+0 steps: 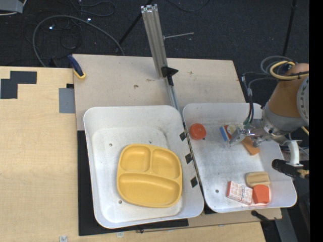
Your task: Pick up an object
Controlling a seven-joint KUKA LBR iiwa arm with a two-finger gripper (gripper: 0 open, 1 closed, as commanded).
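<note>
You have no single marked target, so take the things in the right bin [212, 198] one by one. Nearest the end effector [237, 135] lies a small blue-and-white packet [225, 133], its long axis running roughly up and down in the camera view, leaning a little to the left at its top; just right of the end effector sits an orange-brown block [251, 147], turned at a slant. To the left, close to the bin's left wall, you see a round orange-red ball [197, 131]. Near the front right corner a tan oblong block [257, 178] lies with its long axis left to right, and just below it an orange cube [261, 194] sits beside a red-and-white box [238, 192], which is tilted with its long axis running down to the right. You cannot tell whether the end effector is apart or together; it is low over the bin beside the packet, and whether it touches anything is unclear. The left bin [101, 135] holds a yellow divided tray [150, 175], with two small compartments at the back and one long one in front. Both bins sit side by side on the worktop [116, 79].
</note>
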